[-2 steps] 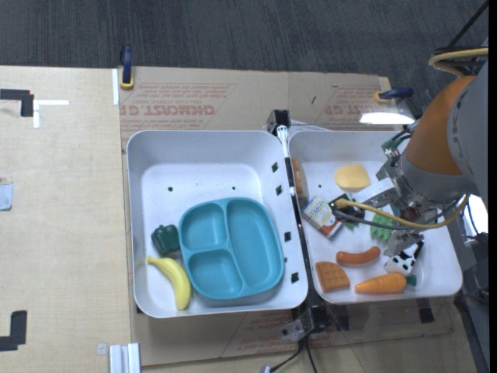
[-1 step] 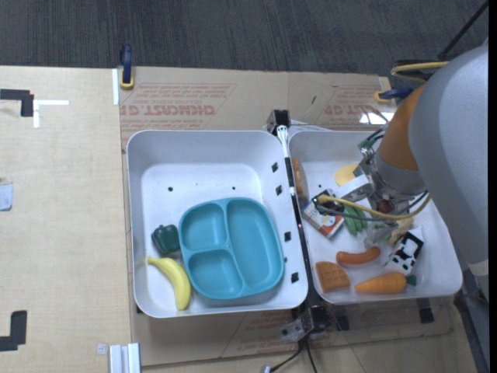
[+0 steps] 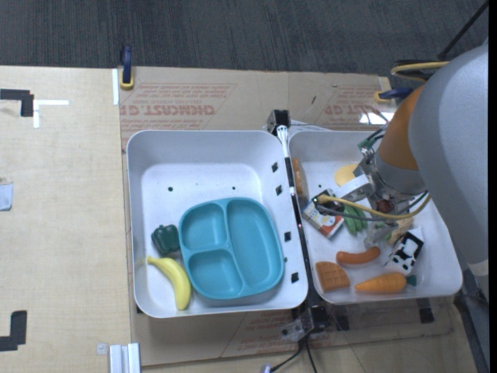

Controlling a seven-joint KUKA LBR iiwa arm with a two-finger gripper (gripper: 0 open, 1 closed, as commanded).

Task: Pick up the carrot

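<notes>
My claw (image 3: 378, 222), its grip state impossible to tell, hangs above the right bin (image 3: 444, 280), carrot (image 3: 381, 284) just below-front; descending straight risks snagging the nearer sausage (image 3: 358, 257) instead.

Smooth white plastic bins (image 3: 203, 152), glossy teal plastic tray (image 3: 233, 247), shiny plastic-looking banana (image 3: 175, 280), matt orange carrot (image 3: 380, 284), printed brown cardboard (image 3: 178, 103) under bins, pale wood-look bench (image 3: 58, 231), dark carpet-like floor (image 3: 233, 18), smooth grey arm casing (image 3: 458, 146)
</notes>
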